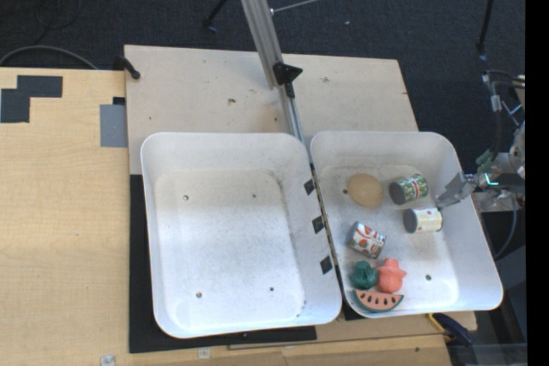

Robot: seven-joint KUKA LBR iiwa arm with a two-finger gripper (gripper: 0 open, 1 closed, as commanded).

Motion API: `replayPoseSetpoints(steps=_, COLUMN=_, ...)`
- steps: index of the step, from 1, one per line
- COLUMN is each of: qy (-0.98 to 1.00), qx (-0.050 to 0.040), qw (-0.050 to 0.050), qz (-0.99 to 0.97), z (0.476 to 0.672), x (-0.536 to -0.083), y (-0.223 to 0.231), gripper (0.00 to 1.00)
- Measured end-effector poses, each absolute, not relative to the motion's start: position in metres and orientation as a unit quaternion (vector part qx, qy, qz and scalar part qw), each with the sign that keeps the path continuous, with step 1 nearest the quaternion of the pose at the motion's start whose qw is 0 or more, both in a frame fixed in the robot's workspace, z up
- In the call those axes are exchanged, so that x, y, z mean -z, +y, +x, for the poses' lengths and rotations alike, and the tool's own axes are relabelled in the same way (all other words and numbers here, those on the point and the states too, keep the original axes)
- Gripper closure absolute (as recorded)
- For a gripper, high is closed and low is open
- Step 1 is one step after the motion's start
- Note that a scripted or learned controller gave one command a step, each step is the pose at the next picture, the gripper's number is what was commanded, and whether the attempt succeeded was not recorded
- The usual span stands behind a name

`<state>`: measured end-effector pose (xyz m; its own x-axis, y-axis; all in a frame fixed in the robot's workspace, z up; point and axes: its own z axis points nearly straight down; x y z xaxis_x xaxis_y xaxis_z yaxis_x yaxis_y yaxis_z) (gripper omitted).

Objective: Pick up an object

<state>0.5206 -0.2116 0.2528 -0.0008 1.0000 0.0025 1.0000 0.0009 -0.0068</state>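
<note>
two shallow white bins sit side by side on the bench. the left bin [225,236] has only a bare, speckled floor. the right bin [463,266] holds all the small things. near its middle lies a tan rounded lump [364,189], and just beside it, toward the right rim, a small green-labelled can [409,188] on its side. below that can lies a stubby white cylinder with a dark end [423,220], close to the right rim. a red and white printed can [367,240] lies tilted near the divider between the bins. down at the near edge three things crowd together, touching: a dark green lump [364,274], a coral-red toy [391,274] and a watermelon slice [378,301] resting right against the rim.

the gripper [453,191] pokes in over the right rim, a grey tip pointing at the green-labelled can and the white cylinder, close to both but apart from them. the rest of the arm is cut off at the right. the tip is too small and blurred for me to tell how the jaws stand, and i can make out nothing held there.

a slanted metal rail [262,21] rises from the far edge of the bench.
</note>
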Motion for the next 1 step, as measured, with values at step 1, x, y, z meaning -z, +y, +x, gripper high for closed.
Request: replayPoseSetpoints(steps=1, qy=-0.707, qx=-0.0006, qw=0.002, qz=-0.707, z=0.5211, x=-0.2548, y=-0.2117, gripper=0.0)
